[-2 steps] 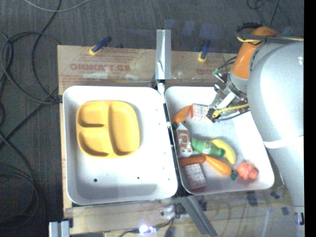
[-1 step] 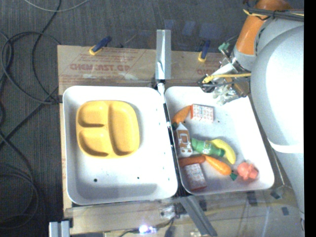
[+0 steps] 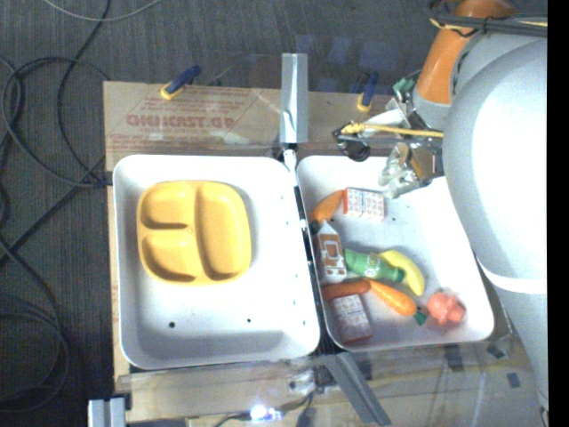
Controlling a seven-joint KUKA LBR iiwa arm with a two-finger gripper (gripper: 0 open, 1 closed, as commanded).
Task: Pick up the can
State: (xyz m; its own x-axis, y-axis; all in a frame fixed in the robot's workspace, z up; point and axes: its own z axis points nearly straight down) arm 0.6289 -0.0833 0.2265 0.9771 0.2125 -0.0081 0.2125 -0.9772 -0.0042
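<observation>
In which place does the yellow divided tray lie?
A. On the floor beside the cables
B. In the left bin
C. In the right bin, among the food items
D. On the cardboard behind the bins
B: the yellow divided tray rests on the floor of the left bin, while the banana and the carrot lie in the right bin.

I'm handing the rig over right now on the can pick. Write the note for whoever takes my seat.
Tool: above the far right corner of the right bin, nothing visibly between its fingers; open or shut is not readable.
Can: lying on its side at the near edge of the right bin, beside the sausage and carrot.
Left bin: holds the yellow tray.
Done: no pick yet.
Left: move the tool to the near edge, grasp the can, lift.
</observation>
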